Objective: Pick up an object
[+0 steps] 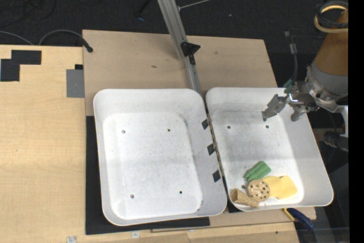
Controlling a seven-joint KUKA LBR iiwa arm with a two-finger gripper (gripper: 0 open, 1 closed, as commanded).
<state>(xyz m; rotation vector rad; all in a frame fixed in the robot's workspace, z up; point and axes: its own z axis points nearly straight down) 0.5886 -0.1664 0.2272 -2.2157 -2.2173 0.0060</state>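
Currently, the gripper (282, 107) is seen with its two fingers spread apart, nothing lying between them. One finger (274, 108) points down and to the left of the view; the other (298, 112) sits nearer the wrist. The gripper is held over the upper right part of the right bin (320, 171), above bare white floor. Whether the fingertips touch the floor cannot be told.

Behind the gripper, the grey wrist is seen at the right edge of the view, with the orange band (333, 51) above it.

The objects are found clustered in the near corner of the right bin, well apart from the gripper. A green object (259, 171) lies tilted, farthest from the bin's near rim. Just below it a round tan perforated piece (257, 188) is noted, touching or overlapping a yellow piece (282, 186) on its right. A brown wedge-shaped piece (244, 198) lies at the near rim, beside the round piece.

The left bin (105, 122) sits beside the right one, the two meeting along a shared edge with small black clips (211, 148). Both bins rest on a brown board (136, 62). A slanted metal rail (170, 17) runs from the top of the view down to the junction of the bins. A pale wooden tabletop (40, 151) is seen at left.
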